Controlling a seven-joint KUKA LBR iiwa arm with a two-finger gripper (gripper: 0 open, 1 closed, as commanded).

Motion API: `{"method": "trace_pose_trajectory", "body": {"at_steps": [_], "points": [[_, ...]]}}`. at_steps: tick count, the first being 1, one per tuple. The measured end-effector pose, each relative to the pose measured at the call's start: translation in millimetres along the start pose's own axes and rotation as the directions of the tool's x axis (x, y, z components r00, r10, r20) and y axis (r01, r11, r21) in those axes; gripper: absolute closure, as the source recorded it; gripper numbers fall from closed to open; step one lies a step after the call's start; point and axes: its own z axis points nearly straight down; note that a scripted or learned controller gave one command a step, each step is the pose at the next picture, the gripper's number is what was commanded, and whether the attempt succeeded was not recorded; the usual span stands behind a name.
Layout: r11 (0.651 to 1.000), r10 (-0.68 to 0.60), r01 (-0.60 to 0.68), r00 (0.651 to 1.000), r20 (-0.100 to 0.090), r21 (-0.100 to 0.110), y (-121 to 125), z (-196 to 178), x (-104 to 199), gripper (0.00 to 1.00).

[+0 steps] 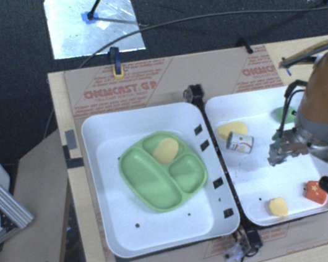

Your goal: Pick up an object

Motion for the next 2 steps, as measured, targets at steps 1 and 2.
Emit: {"method": "trace_pose_trajectory", "body": {"at_steps": [1,2], "points": [[1.000,0.000,0.000,1.000,0.000,-0.002,3,-43,1,1.00],[1.000,0.000,0.000,1.000,0.000,0.000,5,-70,0,1.00]]}}
